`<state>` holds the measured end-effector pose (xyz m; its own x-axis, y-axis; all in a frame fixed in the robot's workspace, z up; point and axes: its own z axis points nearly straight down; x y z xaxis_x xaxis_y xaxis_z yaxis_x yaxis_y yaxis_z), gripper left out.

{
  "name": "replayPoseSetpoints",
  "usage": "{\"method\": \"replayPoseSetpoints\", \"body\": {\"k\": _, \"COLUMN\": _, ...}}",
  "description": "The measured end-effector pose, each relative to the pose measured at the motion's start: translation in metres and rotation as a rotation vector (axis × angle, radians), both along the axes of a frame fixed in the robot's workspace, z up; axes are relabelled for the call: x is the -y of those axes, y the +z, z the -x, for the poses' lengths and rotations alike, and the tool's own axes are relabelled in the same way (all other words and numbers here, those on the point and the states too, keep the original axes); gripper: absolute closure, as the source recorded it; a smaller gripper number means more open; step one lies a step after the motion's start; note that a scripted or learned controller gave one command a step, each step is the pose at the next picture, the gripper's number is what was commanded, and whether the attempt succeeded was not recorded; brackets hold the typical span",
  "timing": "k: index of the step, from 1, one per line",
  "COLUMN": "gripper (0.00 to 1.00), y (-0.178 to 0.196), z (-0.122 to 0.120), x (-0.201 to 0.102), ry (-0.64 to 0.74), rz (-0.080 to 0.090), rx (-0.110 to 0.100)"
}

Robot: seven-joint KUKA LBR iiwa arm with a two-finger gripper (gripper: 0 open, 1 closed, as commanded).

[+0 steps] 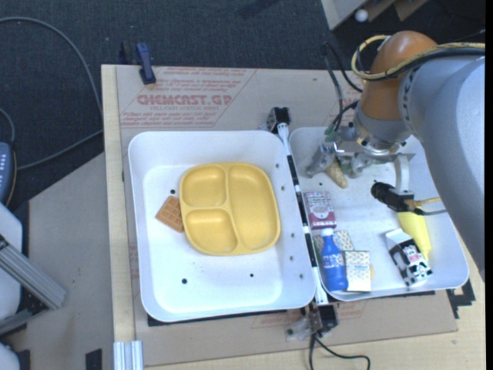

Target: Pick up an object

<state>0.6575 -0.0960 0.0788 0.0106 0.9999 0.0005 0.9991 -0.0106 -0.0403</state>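
Gripper (337, 168) was positioned in right bin (447, 272), top-left corner.
Small tan obj. (337, 176) was seen btwn fingers; grasped, apparently.

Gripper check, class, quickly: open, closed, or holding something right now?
Gripper: low in the right bin, by a small tan object; whether it is open, closed or holding that object cannot be told from the camera view.

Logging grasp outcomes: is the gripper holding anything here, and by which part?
It cannot be told. The gripper is low in the right bin, right at a small tan object, but no grasp is visible.
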Motion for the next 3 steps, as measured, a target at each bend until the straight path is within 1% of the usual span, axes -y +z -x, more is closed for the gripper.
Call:
{"method": "replayPoseSetpoints", "body": {"k": 1, "gripper": 1.0, "y": 0.01, "z": 0.001, "x": 0.001, "ry": 0.001, "rz": 0.002, "rx": -0.006}}
{"method": "replayPoseSetpoints", "body": {"k": 2, "gripper": 1.0, "y": 0.107, "z": 0.04, "x": -0.047, "ry": 0.012, "rz": -0.001, "rx": 0.04}}
{"method": "replayPoseSetpoints", "body": {"k": 3, "gripper": 1.0, "y": 0.158, "z": 0.082, "x": -0.071, "ry": 0.012, "rz": 0.0, "rx": 0.038}}
